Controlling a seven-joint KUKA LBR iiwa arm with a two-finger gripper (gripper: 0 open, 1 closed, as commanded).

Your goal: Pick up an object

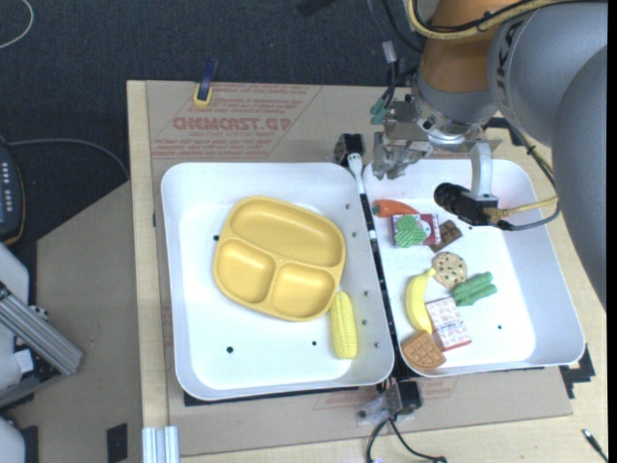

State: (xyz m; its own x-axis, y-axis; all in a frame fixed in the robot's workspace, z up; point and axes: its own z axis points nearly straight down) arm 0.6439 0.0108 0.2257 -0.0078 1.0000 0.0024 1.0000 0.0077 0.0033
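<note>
White plastic forms both shallow bins: the left bin (183,258) and the right bin (540,287) sit edge to edge on a cardboard sheet (241,114), so items can pass between them over the shared rim.

Left bin contents, two items: one yellow divided plate (280,257) lying near the centre, and one toy corn cob (343,324) just beside the plate's lower right corner.

Right bin contents, clustered toward the shared rim and within short reach of the arm:
- one carrot (393,207)
- one green-and-red packet (413,230)
- one brown block (448,231), touching the packet
- one cookie (447,267)
- one green vegetable piece (474,288)
- one banana (417,299)
- one red-and-white carton (448,323)
- one waffle (423,351)

The gripper (397,157) hangs above the upper left corner of the right bin, near the carrot. Whether it is released or clenched cannot be determined; nothing is visibly held. The candidate objects all lie in the bins; judged from this, no pick is complete.
</note>
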